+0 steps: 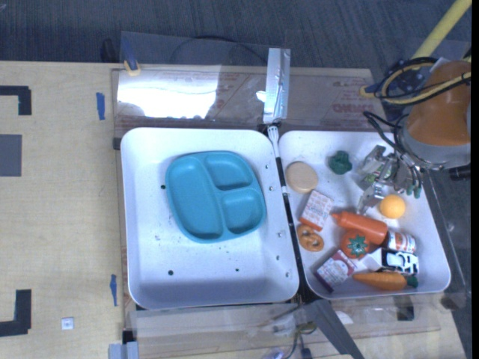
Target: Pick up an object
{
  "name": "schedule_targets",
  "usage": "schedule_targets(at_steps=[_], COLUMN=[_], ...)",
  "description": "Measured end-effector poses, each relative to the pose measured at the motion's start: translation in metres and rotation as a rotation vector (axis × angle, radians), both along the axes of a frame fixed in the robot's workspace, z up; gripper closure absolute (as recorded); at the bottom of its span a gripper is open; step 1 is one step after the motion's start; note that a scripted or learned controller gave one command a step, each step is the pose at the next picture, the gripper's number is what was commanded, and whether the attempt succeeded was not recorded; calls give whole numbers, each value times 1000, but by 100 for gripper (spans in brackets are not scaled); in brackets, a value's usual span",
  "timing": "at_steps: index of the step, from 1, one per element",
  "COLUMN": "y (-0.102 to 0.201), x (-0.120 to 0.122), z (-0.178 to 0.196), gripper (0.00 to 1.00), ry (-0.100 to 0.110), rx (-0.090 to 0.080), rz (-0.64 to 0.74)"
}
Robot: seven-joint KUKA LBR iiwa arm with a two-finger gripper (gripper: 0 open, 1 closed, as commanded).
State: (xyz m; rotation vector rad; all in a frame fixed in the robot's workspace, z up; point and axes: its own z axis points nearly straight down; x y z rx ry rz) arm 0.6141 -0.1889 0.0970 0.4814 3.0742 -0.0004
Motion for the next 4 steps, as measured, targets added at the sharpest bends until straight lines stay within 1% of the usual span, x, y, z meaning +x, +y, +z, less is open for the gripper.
schedule_targets(at_steps=[1,2,3,4], y=[12,-16,-27,-37], x=[48,-34,13,29], z=[79,1,-7,-8], gripper=[0,0,0,0], ry=[13,28,73,103], rx=[4,6,17,26], rz=[-102,-147,-121,84])
